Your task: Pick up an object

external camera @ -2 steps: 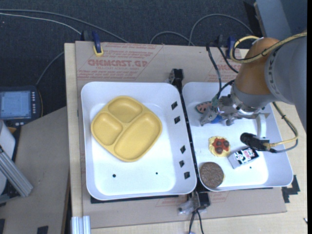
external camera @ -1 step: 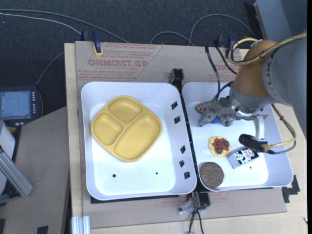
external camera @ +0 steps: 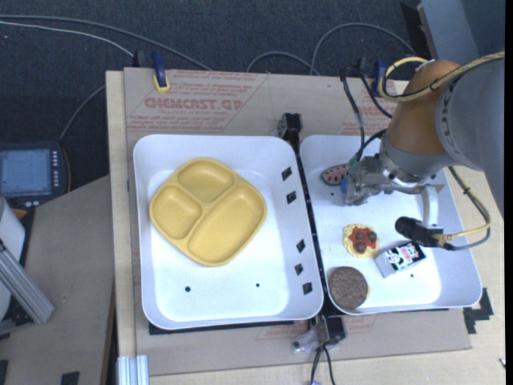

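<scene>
Camera view shows the arm (external camera: 449, 111) reaching in from the right, its gripper (external camera: 358, 189) low over the right bin (external camera: 457, 291); its grip state cannot be told. One yellow divided plate (external camera: 208, 210) lies in the left bin (external camera: 152, 295). Four small things lie in the right bin: a brown disc (external camera: 348, 287) nearest, a black-and-white box (external camera: 400, 258) angled up to the right, a tart (external camera: 361, 240), and a watermelon slice (external camera: 336, 172) beside the gripper.
</scene>
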{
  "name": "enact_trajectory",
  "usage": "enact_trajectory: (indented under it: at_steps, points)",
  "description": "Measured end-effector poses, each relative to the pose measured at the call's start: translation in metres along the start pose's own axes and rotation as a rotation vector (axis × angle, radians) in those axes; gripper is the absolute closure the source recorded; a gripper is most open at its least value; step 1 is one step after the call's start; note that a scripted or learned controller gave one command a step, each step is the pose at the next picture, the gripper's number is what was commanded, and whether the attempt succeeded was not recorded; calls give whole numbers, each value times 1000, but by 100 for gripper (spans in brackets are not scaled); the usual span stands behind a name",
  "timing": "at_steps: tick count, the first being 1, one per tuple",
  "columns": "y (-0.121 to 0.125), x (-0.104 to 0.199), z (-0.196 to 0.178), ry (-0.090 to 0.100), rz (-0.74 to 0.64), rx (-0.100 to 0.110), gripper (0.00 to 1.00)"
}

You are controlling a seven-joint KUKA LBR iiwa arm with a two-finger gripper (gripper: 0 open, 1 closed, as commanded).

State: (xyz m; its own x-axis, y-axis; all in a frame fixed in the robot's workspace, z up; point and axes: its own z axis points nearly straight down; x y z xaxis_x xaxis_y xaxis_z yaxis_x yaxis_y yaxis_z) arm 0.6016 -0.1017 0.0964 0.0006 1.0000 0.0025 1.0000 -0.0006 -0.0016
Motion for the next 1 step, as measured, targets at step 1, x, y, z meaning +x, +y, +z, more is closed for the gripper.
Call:
enact_trajectory:
  at_steps: [1]
  points:
    - [12,-3,-53,-4,-2,-9,100]
